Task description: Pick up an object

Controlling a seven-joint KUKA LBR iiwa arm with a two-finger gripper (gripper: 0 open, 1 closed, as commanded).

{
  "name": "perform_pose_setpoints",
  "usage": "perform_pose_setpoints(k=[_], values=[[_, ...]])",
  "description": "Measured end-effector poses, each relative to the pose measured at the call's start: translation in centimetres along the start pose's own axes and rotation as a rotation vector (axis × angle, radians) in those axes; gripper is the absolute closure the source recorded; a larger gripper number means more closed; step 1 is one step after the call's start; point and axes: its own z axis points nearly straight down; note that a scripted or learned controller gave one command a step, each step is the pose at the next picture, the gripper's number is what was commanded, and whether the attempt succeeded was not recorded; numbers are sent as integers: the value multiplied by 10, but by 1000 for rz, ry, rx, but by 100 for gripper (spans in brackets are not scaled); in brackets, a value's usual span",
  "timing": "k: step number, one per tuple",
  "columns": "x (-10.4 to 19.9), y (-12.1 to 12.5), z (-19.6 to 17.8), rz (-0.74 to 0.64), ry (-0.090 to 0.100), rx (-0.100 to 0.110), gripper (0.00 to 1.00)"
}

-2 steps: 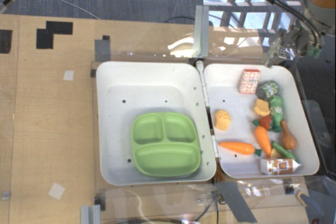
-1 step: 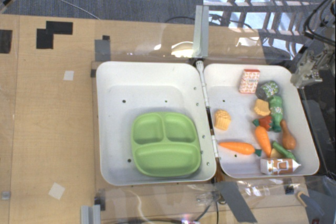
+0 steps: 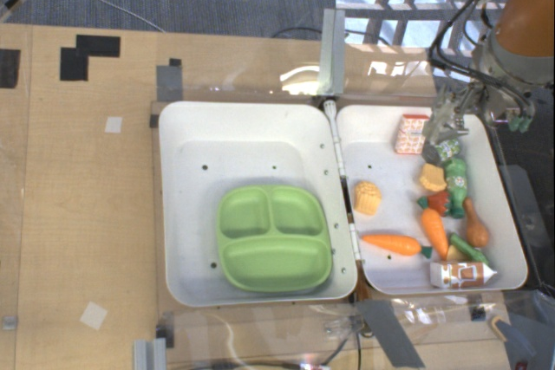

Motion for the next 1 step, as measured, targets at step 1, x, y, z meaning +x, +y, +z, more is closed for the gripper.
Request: perform_pose_setpoints(k=[1], values=[[-2,-3,-16,2,-15,4,100]])
